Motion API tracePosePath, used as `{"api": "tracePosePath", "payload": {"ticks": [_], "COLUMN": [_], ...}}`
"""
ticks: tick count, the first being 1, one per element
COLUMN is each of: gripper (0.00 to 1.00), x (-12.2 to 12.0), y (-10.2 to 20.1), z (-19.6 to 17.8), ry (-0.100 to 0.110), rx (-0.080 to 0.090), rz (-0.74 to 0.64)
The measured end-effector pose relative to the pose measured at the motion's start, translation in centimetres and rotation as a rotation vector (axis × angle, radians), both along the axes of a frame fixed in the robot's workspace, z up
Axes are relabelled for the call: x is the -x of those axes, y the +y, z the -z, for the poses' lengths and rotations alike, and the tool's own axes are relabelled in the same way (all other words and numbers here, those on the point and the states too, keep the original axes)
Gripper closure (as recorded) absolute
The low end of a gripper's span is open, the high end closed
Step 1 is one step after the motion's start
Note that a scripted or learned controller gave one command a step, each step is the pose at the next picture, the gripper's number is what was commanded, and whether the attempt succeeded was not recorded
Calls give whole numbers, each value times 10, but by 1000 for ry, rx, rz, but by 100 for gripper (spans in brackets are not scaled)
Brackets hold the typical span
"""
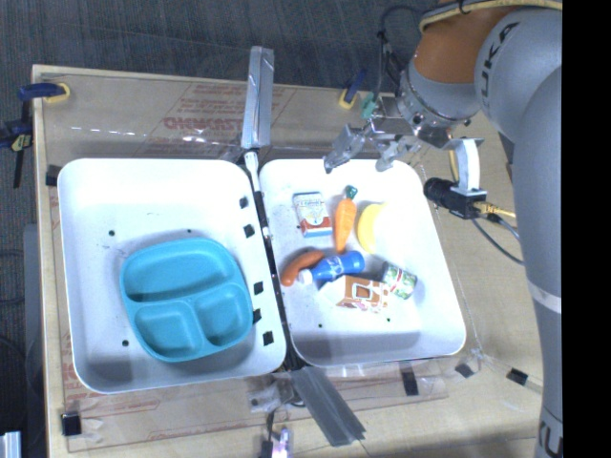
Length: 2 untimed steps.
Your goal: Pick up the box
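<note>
While the grey two-finger gripper (pixel 363 155) hung spread and empty above the right white bin (pixel 434 322), the small white-and-red carton box (pixel 310 212) lay inside; judged light, rigid, best pinched across its narrow sides.

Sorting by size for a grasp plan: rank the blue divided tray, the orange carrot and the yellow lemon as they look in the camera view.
1. Blue divided plastic tray
2. Orange carrot
3. Yellow lemon, close to the carrot
</note>
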<state>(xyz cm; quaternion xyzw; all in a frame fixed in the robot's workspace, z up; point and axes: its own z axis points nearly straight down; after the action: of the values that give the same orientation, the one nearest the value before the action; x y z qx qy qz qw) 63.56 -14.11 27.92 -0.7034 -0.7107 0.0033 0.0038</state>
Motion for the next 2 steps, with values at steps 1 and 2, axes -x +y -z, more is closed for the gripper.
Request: {"api": "tracePosePath", "payload": {"ticks": [1,2], "gripper": [0,100], "x": [-21,-22], "y": [-15,-14], "z": [173,166], "ry": [-1,4], "rx": [-3,-5], "rz": [-156,-162]}}
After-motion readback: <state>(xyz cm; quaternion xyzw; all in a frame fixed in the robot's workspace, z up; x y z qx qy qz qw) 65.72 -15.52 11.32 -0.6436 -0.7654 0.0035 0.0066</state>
